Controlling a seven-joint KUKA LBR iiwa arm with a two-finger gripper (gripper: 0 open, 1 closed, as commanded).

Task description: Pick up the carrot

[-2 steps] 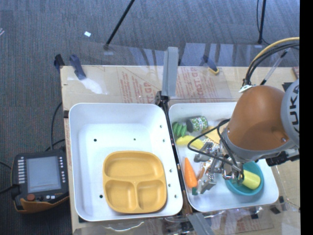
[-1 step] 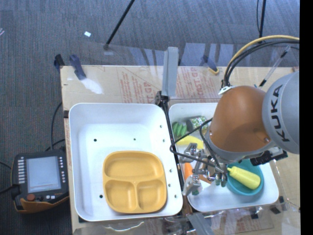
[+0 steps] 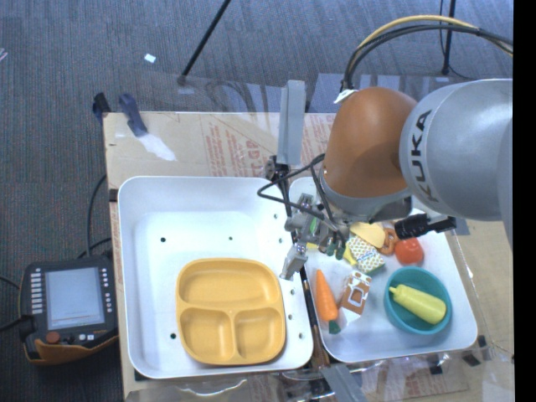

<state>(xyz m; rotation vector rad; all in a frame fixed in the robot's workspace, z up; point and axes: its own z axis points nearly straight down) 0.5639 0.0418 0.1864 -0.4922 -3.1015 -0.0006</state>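
Observation:
The carrot (image 3: 325, 296) is orange with a green tip and lies lengthwise near the left wall of the right bin (image 3: 394, 348). My gripper (image 3: 303, 249) hangs just above and to the left of the carrot's upper end, over the ridge between the two bins. A metal finger (image 3: 292, 261) points down toward the divider. Nothing shows between the fingers, and the carrot rests on the bin floor apart from them. The grey arm with its orange band (image 3: 368, 145) covers the back of the right bin.
A yellow divided plate (image 3: 230, 310) lies in the left bin (image 3: 151, 224). In the right bin are a small juice carton (image 3: 355, 294), a blue bowl (image 3: 417, 304) holding a yellow piece, a red tomato (image 3: 409, 251), and patterned and yellow items (image 3: 366, 249) beside the gripper.

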